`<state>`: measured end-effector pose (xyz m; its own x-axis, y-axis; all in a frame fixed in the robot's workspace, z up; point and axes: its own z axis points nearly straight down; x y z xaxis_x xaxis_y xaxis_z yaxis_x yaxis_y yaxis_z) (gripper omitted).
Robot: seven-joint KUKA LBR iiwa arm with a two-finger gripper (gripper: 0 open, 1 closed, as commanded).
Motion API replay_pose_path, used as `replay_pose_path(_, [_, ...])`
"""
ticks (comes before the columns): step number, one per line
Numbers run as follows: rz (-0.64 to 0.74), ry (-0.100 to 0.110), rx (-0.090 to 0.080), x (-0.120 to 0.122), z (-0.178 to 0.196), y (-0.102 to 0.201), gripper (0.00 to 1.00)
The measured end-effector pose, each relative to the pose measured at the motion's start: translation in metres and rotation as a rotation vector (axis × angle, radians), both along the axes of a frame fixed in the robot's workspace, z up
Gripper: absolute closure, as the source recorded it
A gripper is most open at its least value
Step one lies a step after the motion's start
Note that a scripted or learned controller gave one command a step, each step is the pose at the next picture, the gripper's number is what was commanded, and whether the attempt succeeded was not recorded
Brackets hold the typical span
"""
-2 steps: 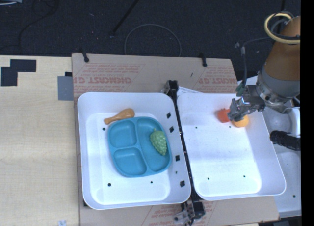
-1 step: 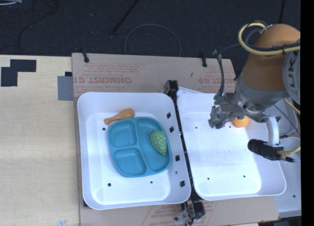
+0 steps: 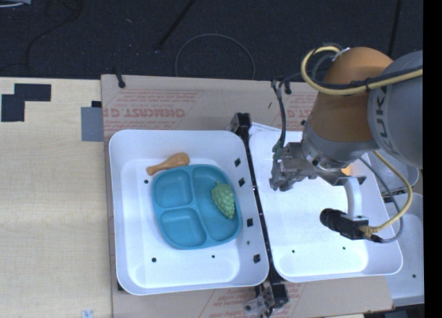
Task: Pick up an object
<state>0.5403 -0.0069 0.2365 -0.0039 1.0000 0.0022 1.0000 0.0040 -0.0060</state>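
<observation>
Objects available for picking are shown in the left bin (image 3: pixel 131 171): a green grape bunch (image 3: pixel 224 199) lying in the right-hand compartment of a blue divided tray (image 3: pixel 181 227), and a tan drumstick-shaped toy (image 3: pixel 168 164) lying just beyond the tray's far edge, touching or nearly touching its rim. The drumstick's long axis is seen to run roughly left to right, with its thicker end toward the right. The gripper (image 3: pixel 284 180) is shown over the right bin (image 3: pixel 324 254), near that bin's left wall and close to the divider between the two bins. Whether its jaws are parted or closed cannot be told, since the wrist hides them; nothing is seen held. Both candidate objects lie to the gripper's left, across the divider. The grapes are judged the nearer target, so a leftward crossing and a descent would be required.
</observation>
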Motion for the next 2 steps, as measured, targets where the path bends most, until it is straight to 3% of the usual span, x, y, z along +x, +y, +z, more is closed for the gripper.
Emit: replay_pose_path(2, [0.001, -0.002, -0.001, -0.013, 0.007, 0.108, 1.00])
